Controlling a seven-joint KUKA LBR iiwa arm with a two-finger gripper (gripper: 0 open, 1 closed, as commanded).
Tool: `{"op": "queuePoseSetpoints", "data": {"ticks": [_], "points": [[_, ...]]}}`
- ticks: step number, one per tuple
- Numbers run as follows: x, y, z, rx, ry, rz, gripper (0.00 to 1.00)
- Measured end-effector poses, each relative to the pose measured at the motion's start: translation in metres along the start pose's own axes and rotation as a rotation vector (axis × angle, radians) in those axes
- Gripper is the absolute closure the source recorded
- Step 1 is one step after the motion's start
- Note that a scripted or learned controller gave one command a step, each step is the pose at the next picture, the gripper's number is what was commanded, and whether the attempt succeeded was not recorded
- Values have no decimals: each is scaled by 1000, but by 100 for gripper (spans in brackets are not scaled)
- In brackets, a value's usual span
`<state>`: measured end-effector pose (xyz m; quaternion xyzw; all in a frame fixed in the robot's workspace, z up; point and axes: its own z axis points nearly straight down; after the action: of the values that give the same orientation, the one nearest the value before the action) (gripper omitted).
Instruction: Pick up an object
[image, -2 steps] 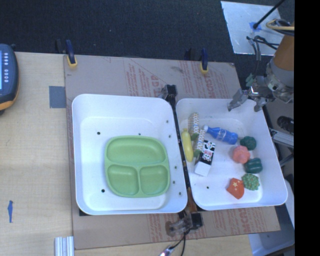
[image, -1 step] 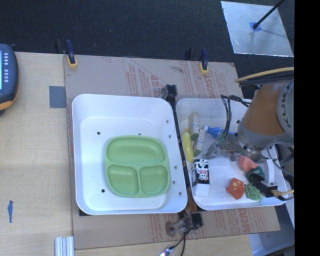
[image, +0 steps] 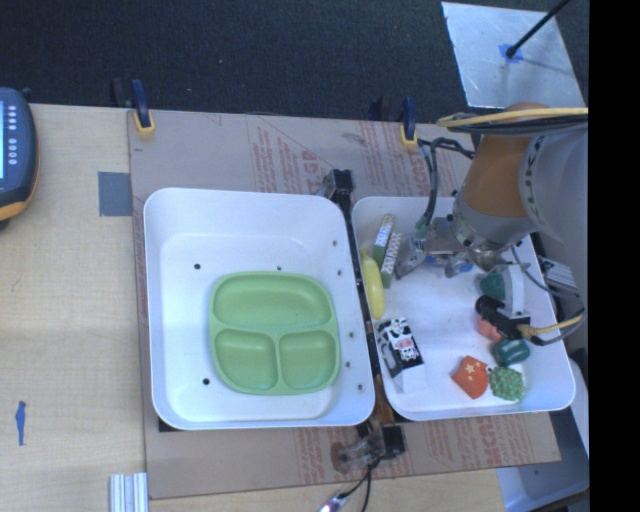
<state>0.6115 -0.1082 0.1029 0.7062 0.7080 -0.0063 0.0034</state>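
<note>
At the far left edge sits a dark handheld device (image: 14, 150) with an orange rim. The left bin (image: 170, 300) holds a green divided plate (image: 272, 332) at its middle. In the right bin (image: 440, 400), a yellow banana-like piece (image: 373, 285) lies along the left wall, a black-and-white cow toy (image: 402, 346) just below it, and a red block (image: 470, 376) touching a green speckled toy (image: 507, 383) at lower right. My gripper (image: 418, 250) hangs over that bin's upper left; whether it grips anything, I cannot tell.

A green three-compartment plastic tray (image: 272, 332) lies in the left shallow white bin (image: 170, 300). Right of that tray, the right white bin (image: 440, 395) holds a yellow banana-shaped toy (image: 373, 287), a black-and-white box (image: 402, 346) and a red block (image: 470, 376); the grey arm's gripper (image: 418, 252) hangs there.
</note>
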Motion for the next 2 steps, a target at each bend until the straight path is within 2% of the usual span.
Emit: {"op": "queuePoseSetpoints", "data": {"ticks": [1,2], "points": [[-66,-47,7,5,16,4,0],[-9,16,11,-4,14,-9,0]]}}
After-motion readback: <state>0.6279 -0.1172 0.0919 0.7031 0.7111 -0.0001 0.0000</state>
